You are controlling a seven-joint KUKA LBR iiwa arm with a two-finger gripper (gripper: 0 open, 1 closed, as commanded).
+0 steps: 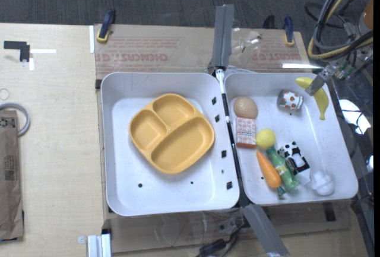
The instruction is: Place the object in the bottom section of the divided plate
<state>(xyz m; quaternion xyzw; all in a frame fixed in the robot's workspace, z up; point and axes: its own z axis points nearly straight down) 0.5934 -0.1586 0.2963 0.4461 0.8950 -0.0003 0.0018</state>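
Note:
A yellow divided plate (171, 132) lies in the left bin (119, 190); its large section faces the bin's front right and two small sections sit at its back left. My gripper (316, 83) hangs at the back right corner of the right bin (344, 155), right over the top end of a yellow banana (322, 105). Whether it touches the banana is unclear. Nothing rests on the plate.
The right bin also holds a brown egg-shaped item (244, 107), a red and white packet (246, 132), a lemon (265, 138), a carrot (269, 170), a green packet (284, 172), a black and white toy (294, 156), a white lump (322, 183) and a small spotted cup (290, 101). Cables (341, 18) hang at the back right.

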